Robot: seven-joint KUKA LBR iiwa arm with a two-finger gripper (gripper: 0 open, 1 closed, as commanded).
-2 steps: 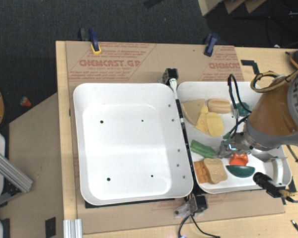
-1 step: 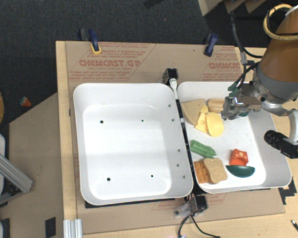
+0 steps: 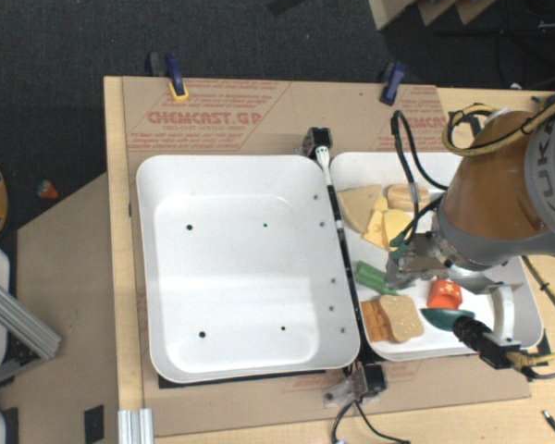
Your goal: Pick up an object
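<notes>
My gripper (image 3: 400, 268) reaches down into the right bin (image 3: 351, 169), its tip over the middle of the pile, under the orange band of the arm. Just left of it lies a green piece (image 3: 370, 275). A yellow cheese wedge (image 3: 387, 223) and a tan piece (image 3: 361, 205) lie behind it, with a bread roll (image 3: 402, 195) at the back. In front sit a toast slice (image 3: 402, 317) and a brown waffle-like piece (image 3: 376, 320). A red tomato (image 3: 445, 294) and a dark green object (image 3: 449, 317) lie to the right.
The left bin (image 3: 240, 266) sits beside the right one, their rims touching. Black cables (image 3: 407, 155) loop over the back of the right bin. Blue clamps (image 3: 174, 70) hold the brown board at the far edge.
</notes>
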